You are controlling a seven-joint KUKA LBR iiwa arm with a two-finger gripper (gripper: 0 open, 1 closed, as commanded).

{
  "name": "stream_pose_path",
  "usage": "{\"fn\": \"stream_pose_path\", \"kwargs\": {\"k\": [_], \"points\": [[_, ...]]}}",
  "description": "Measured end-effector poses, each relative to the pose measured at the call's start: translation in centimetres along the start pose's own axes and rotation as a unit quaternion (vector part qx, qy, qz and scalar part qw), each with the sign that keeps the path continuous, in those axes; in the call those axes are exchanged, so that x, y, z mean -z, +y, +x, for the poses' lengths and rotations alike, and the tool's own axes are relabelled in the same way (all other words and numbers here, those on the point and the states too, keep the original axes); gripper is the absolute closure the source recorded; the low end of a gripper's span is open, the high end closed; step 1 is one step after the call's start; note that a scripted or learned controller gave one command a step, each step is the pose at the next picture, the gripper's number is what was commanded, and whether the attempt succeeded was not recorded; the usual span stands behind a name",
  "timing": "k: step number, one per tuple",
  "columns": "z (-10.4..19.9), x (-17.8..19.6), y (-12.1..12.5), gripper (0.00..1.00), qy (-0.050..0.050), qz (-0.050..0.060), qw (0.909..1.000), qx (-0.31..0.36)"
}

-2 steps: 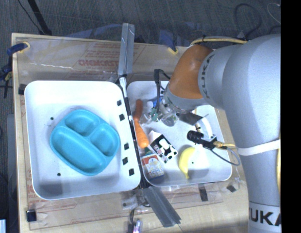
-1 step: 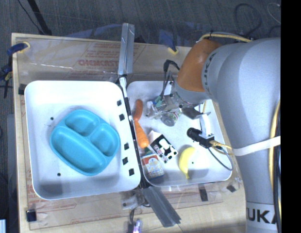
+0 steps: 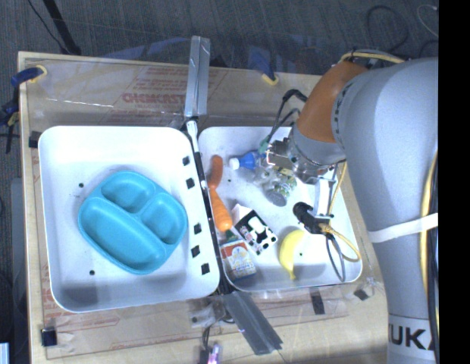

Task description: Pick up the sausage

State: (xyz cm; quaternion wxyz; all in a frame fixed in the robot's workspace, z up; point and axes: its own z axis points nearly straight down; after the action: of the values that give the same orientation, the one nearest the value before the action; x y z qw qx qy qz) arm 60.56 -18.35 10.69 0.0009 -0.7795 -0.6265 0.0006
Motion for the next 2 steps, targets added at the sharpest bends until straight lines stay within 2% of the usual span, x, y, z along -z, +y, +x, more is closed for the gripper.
{"fn": "stream_pose_path", "kwargs": {"k": [1,2], "points": [[6.9,-1.6,-2.1,1.0,-0.002,0.001,0.9953,0.097],[3.5,15.8,-3.1,1.0,0.0,-0.001,1.0,0.0]]}}
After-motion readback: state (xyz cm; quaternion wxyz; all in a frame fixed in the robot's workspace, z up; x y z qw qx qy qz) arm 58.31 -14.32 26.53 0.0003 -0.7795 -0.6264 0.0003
